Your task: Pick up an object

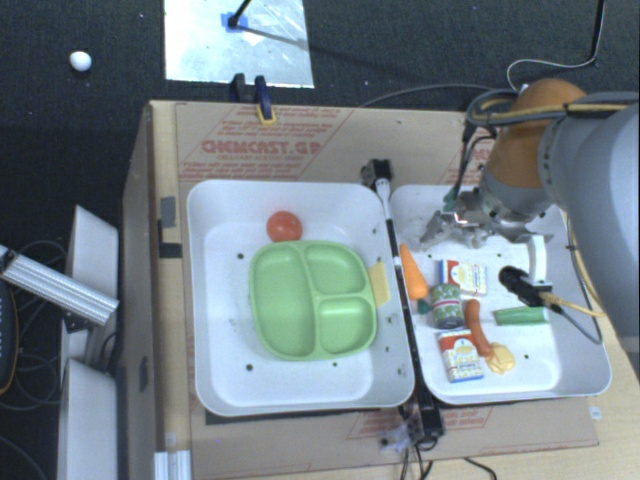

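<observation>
Dark floor lying around tabletop [250,138]. Sitting in left bin [215,368]: green plate [310,298], tomato [284,225] at twelve o'clock. Hovering over right bin [590,368], at its eleven o'clock: gripper [462,226]; jaws too blurry, cannot tell. Lying at bin's nine o'clock: carrot [413,273].

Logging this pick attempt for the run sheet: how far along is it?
Early. Done: the arm has reached over the right bin. In hand: nothing seen; the gripper sits at that bin's far edge. Left: grasping and lifting; the carrot, can and cartons lie untouched.
</observation>
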